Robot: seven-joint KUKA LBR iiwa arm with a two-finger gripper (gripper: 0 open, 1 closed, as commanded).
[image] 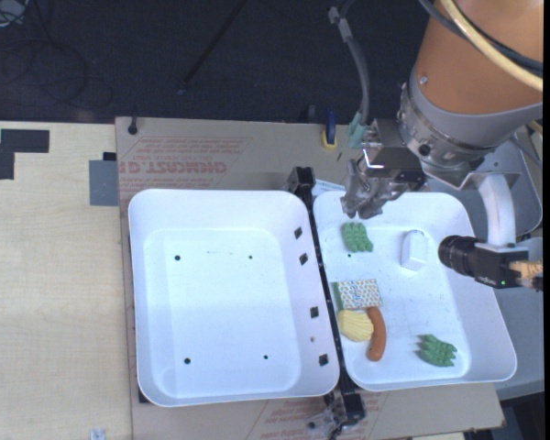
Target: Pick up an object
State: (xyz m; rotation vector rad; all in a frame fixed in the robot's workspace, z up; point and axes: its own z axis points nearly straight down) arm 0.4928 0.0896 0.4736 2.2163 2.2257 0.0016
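Observation:
My gripper (pixel 361 203) hangs over the back left part of the right bin (pixel 481 246), just above and behind a green ridged toy vegetable (pixel 356 237). Nothing shows between the fingers. Further forward in the same bin lie a patterned white-and-blue packet (pixel 359 292), a yellow piece (pixel 353 324), an orange sausage-shaped toy (pixel 377 333), and a second green toy (pixel 437 350) near the front right. A small white object (pixel 413 249) sits right of the ridged vegetable.
The left bin (pixel 147 273) stands beside the right one, with a black clip strip (pixel 313 282) between them. A black cylindrical part (pixel 467 257) juts in over the right bin's right edge. Both bins rest on a cardboard sheet (pixel 211 154).

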